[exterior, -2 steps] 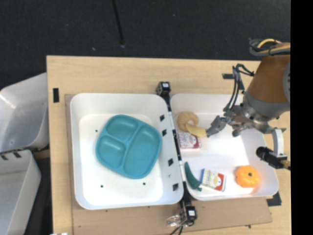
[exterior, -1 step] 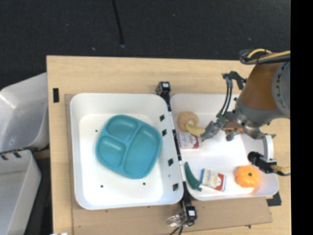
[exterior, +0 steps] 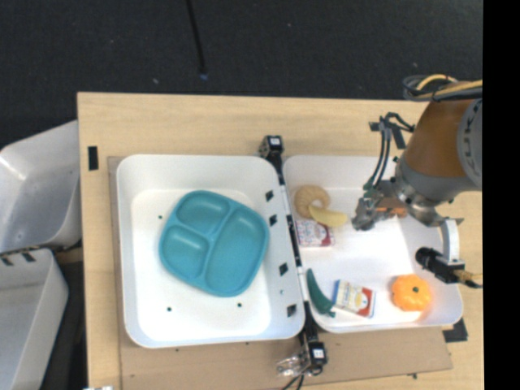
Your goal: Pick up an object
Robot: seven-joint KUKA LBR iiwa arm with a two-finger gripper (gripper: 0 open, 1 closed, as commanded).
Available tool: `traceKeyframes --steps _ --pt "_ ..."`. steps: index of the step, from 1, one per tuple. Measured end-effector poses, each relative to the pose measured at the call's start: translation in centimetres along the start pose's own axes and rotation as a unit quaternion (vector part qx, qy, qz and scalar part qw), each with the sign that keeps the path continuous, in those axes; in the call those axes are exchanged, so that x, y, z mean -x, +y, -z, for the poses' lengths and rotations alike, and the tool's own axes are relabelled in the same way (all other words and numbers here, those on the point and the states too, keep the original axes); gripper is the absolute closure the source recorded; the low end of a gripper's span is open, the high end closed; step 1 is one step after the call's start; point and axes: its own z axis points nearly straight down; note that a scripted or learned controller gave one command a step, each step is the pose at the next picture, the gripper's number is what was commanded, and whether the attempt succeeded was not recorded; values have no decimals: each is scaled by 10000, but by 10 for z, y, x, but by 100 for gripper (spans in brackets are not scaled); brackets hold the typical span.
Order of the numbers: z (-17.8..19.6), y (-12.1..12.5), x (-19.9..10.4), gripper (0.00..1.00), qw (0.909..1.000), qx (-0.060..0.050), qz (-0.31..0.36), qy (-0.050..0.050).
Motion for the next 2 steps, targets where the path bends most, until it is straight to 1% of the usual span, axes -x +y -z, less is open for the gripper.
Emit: traceKeyframes --steps 1,2 --pt "44 1 -1 100 10000 13 46 -1" --pt "42 1 0 100 10000 -6 35 4"
